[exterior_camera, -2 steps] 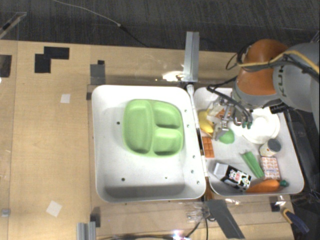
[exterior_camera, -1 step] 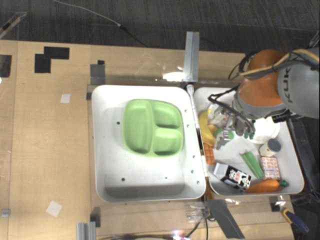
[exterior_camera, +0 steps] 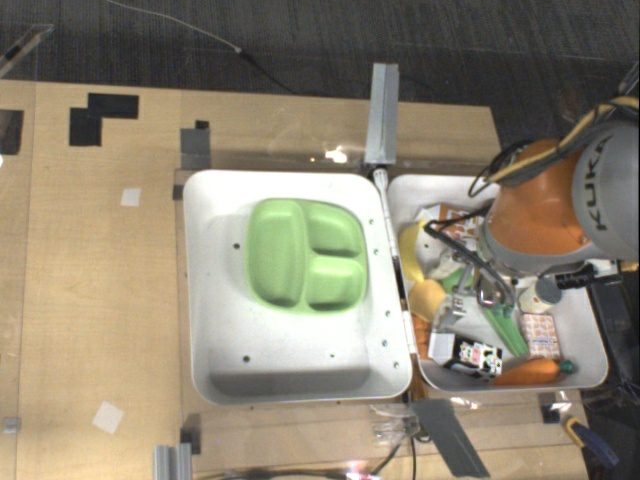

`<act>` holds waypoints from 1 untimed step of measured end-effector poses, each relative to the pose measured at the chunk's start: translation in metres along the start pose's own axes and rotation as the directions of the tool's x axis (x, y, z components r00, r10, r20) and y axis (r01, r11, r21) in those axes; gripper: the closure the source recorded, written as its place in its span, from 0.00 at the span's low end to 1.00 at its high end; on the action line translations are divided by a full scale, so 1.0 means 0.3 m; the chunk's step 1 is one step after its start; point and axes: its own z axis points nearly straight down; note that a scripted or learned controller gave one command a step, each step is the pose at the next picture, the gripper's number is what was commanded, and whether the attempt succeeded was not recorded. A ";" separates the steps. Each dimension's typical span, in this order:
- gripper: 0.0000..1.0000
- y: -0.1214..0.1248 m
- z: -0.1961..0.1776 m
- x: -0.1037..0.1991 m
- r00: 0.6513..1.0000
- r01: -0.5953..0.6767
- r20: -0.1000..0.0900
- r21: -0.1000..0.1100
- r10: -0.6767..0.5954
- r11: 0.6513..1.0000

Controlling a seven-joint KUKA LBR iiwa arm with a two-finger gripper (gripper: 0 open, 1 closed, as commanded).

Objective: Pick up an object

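Grey two-finger tool [exterior_camera: 478,286] down in the right shallow white bin [exterior_camera: 590,353], low over the clutter; cannot tell how far open, or whether gripping anything. Just left of it, a pale yellow rounded fruit [exterior_camera: 427,297]. Below it, a green flat strip [exterior_camera: 505,328], a black-and-white small box [exterior_camera: 478,356] and an orange carrot-like piece [exterior_camera: 527,371]. Further left, a green sectioned plastic tray [exterior_camera: 303,253] in the left white bin [exterior_camera: 215,298] on the wooden desk [exterior_camera: 90,298].

The arm [exterior_camera: 560,198] comes in from the right edge of the frame, grey links with that orange band sitting fat above the wrist at middle right. It bends down and left, with the gripper [exterior_camera: 472,290] low at lower right, metal parts pointing down-left.
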 end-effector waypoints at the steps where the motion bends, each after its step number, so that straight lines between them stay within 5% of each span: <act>1: 1.00 0.006 -0.042 -0.014 1.000 0.007 0.013 -0.001 -0.007 1.000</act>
